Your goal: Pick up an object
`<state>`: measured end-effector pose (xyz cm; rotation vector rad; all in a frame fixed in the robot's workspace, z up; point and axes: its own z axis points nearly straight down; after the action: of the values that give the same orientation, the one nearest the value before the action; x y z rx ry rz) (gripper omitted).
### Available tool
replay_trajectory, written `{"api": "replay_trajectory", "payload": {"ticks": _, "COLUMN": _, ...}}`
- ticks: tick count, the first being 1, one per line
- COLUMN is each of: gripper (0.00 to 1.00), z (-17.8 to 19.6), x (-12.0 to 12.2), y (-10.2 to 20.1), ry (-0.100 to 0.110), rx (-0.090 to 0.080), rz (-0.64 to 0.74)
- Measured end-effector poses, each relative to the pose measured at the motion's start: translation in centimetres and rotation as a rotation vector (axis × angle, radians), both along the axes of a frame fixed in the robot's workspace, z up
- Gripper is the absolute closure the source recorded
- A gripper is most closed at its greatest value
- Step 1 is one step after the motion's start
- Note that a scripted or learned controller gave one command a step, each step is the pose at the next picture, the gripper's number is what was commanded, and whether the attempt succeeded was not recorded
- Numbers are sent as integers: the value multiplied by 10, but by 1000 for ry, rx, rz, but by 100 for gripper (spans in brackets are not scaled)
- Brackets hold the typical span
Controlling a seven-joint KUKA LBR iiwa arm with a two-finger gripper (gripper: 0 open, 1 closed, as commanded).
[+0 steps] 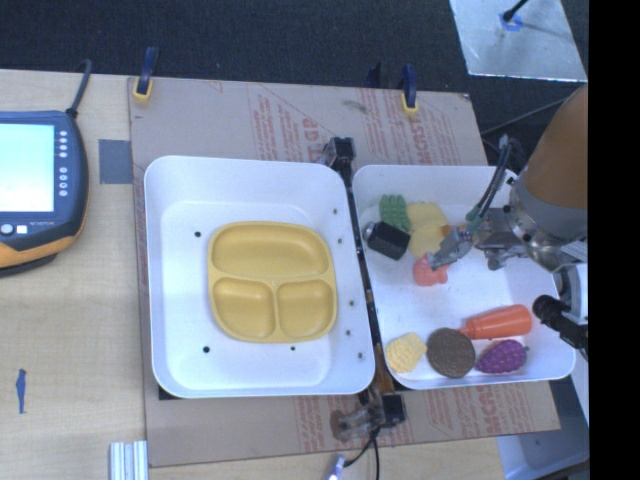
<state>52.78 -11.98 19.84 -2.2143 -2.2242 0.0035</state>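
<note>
The right bin (545, 193) holds several small toys. A pink-red piece (430, 274) lies near its middle, and my gripper (443, 255) hangs just above and to the right of it, pointing left. I cannot tell if the gripper touches the piece. To the left lie a black block (387, 240), a green toy (393, 211) and a pale yellow toy (427, 220). Along the front sit an orange carrot (497, 321), a brown disc (451, 353), purple grapes (501, 356) and a yellow corn piece (406, 352).
The left bin (175, 298) bears a yellow divided plate (272, 279). A handheld controller (35, 183) lies at the far left of the bench. The grey arm (555, 183) crosses the right bin's right side.
</note>
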Motion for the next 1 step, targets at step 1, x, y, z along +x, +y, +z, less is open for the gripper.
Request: {"api": "replay_trajectory", "payload": {"ticks": 1, "gripper": 0, "z": -108, "x": 42, "y": -5, "ry": 3, "rx": -1, "rz": 2}}
